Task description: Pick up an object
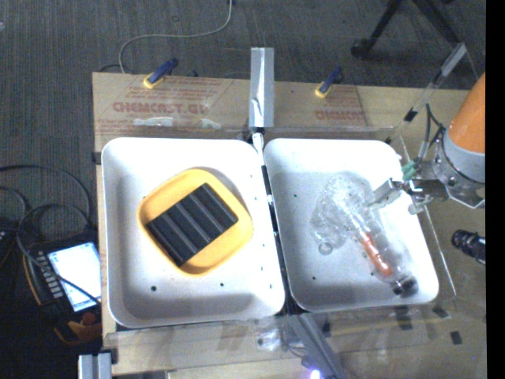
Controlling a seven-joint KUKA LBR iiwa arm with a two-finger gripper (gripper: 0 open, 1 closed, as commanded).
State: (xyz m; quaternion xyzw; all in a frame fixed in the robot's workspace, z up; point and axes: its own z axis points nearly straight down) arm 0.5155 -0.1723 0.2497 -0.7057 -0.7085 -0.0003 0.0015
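1. Two shallow white bins sit side by side on the tabletop [158, 105]: the left bin [126, 164] and the right bin [300, 160], touching along a middle seam.
2. In the left bin lies a yellow, rounded-square object with a black ribbed top [196, 219], turned at a slant and roughly in the middle of the bin floor.
3. In the right bin lies a clear plastic bottle [371, 243], on its side, running diagonally from the bin's middle toward the near right corner. It has something orange inside and a dark cap [405, 287] at the near right end.
4. The bottle's far end looks crumpled and glints; its exact outline there is hard to make out.
5. The arm comes in from the right, its orange band [477, 117] at the frame's edge above the grey wrist.
6. The gripper [398, 189] hangs over the right side of the right bin, close to the bottle's far end. Nothing is visibly between its fingers, and I cannot tell whether they are apart or together.
7. Two yellow-and-blue clamps [160, 73] [327, 81] sit on the tabletop's far edge, either side of a grey upright post [261, 85].
8. On the floor to the left lies a tablet-like device [75, 271] with cables.
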